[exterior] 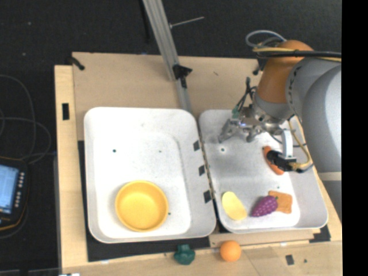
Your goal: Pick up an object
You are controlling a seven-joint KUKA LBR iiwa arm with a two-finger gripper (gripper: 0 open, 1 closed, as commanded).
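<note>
A: Objects for the pick sit in the right bin [230, 125]: a yellow lemon-shaped piece [233, 205], purple grapes [265, 206], an orange block [283, 202] touching the grapes, and an orange-red piece [274, 158] by the far wall. All lie toward the near side of the jaws [244, 127], none under them.

B: Jaws state?

A: Can't tell. The tip is a dark tangle over the bin's back end, and nothing is visibly clamped in it.

B: Step?

A: My read is approach, pre-grasp. The arm [305, 91] hangs over the back corner of the right bin, no target reached yet. Closest candidate is the orange-red piece, just off to the arm side of the jaws. The other three cluster well apart, at the near wall.

B: Next move?

A: Translate over one item, line the jaws across its narrow axis, then descend. The lemon stands alone, so it's the cleanest shot. The grapes and the block touch, so there's a risk of nudging one while closing on the other.

B: Surfaces?

A: Bins are smooth matte white plastic with shallow rounded walls. Lemon looks smooth and oval, probably slippery. Grapes are lumpy, the block is flat-faced. The left bin [138, 131] holds a round yellow bowl [141, 205]. An orange ball [230, 250] and a green piece [184, 255] sit on the tabletop [115, 79], outside the bins.
</note>
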